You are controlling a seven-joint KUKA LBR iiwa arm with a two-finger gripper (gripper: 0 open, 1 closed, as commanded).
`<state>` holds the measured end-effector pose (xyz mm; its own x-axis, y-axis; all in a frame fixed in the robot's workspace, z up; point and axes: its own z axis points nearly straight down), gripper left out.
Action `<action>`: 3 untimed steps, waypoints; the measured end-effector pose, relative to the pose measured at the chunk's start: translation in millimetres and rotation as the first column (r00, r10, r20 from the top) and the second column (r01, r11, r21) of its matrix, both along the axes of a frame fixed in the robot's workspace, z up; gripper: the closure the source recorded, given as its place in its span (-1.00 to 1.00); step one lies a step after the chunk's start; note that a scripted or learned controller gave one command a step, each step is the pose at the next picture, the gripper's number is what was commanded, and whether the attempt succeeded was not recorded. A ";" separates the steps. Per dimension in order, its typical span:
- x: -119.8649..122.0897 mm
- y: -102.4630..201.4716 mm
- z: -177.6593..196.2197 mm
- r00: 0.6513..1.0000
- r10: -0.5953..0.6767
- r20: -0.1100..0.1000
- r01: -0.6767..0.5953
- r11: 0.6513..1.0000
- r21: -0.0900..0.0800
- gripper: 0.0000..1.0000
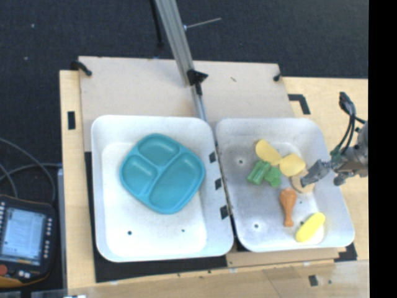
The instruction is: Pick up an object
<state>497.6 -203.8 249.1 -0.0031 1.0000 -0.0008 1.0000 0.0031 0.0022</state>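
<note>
Looks like the approach step. The yellow piece (310, 227) sits nearest in the right bin (248, 228), orange drumstick (288, 205) just beyond, green block (265, 174) farther. The gripper (313, 174) is hovering beside the drumstick; its grip can't be told. Lowering onto one item is needed next.

The worktop (260, 82) carries two white bins side by side. The left bin (111, 228) holds a teal divided plate (162, 173). In the right bin (248, 228) lie two yellow pieces (268, 151) (292, 164), a green toy (264, 174), an orange drumstick-shaped toy (288, 205) and a yellow piece (311, 227) near the front corner. The tool (313, 172) reaches over the right bin's right rim, just beside the yellow pieces.
</note>
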 end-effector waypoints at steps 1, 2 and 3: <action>0.0 -0.1 0.0 1.000 -0.001 0.000 0.001 1.000 0.000 -1.00; -0.2 -2.0 -63.2 1.000 -0.003 -0.007 0.003 1.000 0.000 -1.00; 0.3 -11.2 -115.9 1.000 -0.004 -0.006 0.004 1.000 0.000 -1.00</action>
